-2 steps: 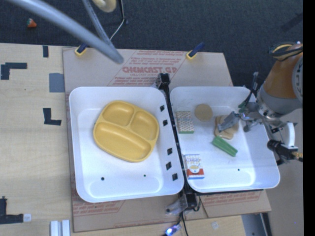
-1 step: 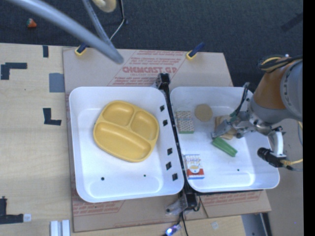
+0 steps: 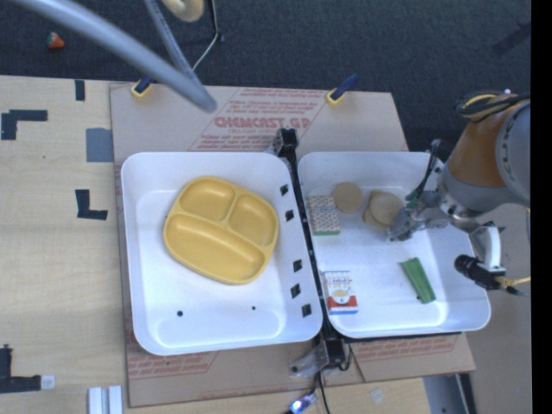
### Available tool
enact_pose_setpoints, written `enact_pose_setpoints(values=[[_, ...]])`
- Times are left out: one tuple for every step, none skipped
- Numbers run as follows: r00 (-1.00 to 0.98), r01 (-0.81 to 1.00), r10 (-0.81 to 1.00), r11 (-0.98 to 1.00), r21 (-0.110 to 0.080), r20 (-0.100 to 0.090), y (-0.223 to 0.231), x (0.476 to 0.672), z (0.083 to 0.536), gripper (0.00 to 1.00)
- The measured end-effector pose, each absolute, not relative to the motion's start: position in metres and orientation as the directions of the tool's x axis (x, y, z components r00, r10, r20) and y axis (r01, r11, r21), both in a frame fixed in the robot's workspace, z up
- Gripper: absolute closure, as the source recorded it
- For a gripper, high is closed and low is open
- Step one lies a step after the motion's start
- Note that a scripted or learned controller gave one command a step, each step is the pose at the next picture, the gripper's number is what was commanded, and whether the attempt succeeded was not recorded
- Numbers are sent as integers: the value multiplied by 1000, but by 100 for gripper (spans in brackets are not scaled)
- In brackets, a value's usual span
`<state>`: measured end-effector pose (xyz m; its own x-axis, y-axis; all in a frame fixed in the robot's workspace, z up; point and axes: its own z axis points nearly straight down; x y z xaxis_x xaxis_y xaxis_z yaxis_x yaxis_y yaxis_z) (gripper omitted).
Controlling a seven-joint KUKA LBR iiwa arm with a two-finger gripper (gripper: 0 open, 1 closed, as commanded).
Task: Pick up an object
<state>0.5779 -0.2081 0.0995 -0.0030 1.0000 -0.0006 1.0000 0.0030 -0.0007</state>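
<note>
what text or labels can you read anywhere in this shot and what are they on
"CHEMCAST GP" in red, roughly as it reads, on the brown cardboard sheet behind the two bins.
Faint red print on the same sheet's front edge: too blurred to read.
Small card with a red band in the right bin: print too small to read.
Checkered packet near the divider: no legible words.

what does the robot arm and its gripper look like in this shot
The arm is grey with a broad orange band above the wrist, its segments rounded. A thin dark cable loops over the orange part. The gripper is a small grey metal piece at the arm's tip. A black fitting with a white bracket sticks out below the wrist.
</note>
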Motion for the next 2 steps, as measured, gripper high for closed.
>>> enact_pose_setpoints(values=[[-1, 1000, 1000, 1, 4, -1, -210, 572, 160, 100], [-2, 1000, 1000, 2, 4, -1, -208, 576, 203, 100]])
